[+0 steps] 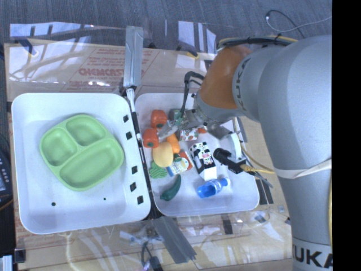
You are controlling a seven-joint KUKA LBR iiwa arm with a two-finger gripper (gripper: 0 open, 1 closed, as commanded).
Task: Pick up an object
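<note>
Though looking straight at the gripper (179, 124), can't tell whether apart or together: tucked under the grey arm (282, 95) and its orange band (223, 78). Sits low over the back-middle of the right bin (248, 199), in among the toy clutter. Can't confirm anything clamped.

Pick candidates, all lying in the right bin:
- red tomato (158, 117) just left of the gripper, near the back-left corner
- orange-red piece (149, 137) in front of it, close to the left wall
- yellow fruit (163, 156) next forward, touching a small orange piece (174, 144)
- leafy green bit (157, 172) just beneath the yellow fruit
- small printed carton (181, 164) beside the yellow fruit, on its right
- cow-print carton (202, 154) mid-bin, right of the small one, tilted
- blue bottle (212, 187) on its side toward the front, below the cow-print carton
- dark green cucumber (171, 188) slanted at the front-left, well apart from the gripper

Over in the left bin (34, 208): green divided plate (82, 151), flat, roughly centred, three compartments, well clear of the arm.
</note>
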